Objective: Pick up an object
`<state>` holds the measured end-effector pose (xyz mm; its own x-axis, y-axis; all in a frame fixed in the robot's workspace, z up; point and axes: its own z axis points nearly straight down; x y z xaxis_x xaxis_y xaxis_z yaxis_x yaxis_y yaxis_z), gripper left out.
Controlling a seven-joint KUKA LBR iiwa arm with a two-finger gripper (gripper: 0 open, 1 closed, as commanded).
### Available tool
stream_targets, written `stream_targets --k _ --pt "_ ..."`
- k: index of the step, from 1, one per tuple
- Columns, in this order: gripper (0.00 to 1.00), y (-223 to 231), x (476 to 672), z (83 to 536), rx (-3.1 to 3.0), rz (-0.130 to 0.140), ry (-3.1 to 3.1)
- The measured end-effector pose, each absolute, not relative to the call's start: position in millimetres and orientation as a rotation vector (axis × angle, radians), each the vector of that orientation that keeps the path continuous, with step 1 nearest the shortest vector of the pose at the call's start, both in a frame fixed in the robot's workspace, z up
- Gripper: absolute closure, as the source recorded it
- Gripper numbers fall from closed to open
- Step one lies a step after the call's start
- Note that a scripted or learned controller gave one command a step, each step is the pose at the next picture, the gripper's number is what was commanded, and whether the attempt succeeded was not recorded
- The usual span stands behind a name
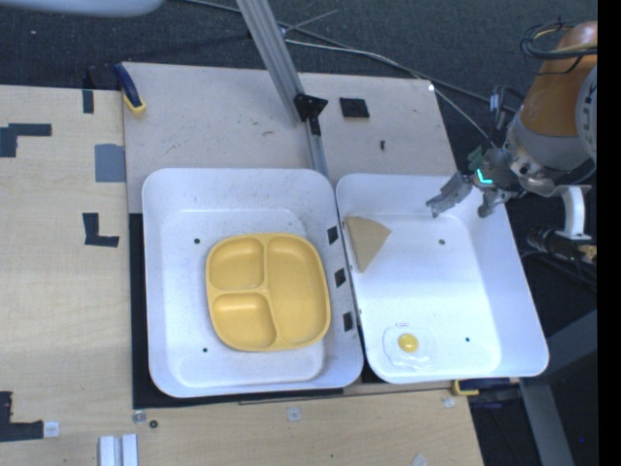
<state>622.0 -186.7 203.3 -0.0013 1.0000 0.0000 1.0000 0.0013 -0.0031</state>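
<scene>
A fried egg toy (407,344) lies by the right bin's (505,289) near edge. A yellow divided plate (267,291) fills the left bin (165,260). A tan wedge (366,240) sits near the right bin's far-left corner. The hand (466,197) hovers spread at its far-right corner, pinching nothing.

bins (175,357): smooth white plastic, faint sheen
tray (267,291): yellow plastic, smooth, slightly glossy
wedge (366,240): tan, matt, like cardboard
fried egg (407,345): glossy toy plastic
table (58,289): pale wood, matt
pole (275,47): grey brushed metal
claw (468,198): dull grey metal
</scene>
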Motion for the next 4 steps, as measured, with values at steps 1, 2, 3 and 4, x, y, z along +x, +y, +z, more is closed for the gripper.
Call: stream_targets --k 1,2,3,4 --pt "0.0 -186.7 622.4 203.9 -2.219 0.002 -2.223" --pt "0.0 -187.8 625.2 159.8 -2.218 0.006 -2.221" --pt "0.0 -186.7 628.3 115.6 -2.217 0.006 -2.222" --pt "0.0 -186.5 629.0 84.6 -2.22 0.003 -2.226"
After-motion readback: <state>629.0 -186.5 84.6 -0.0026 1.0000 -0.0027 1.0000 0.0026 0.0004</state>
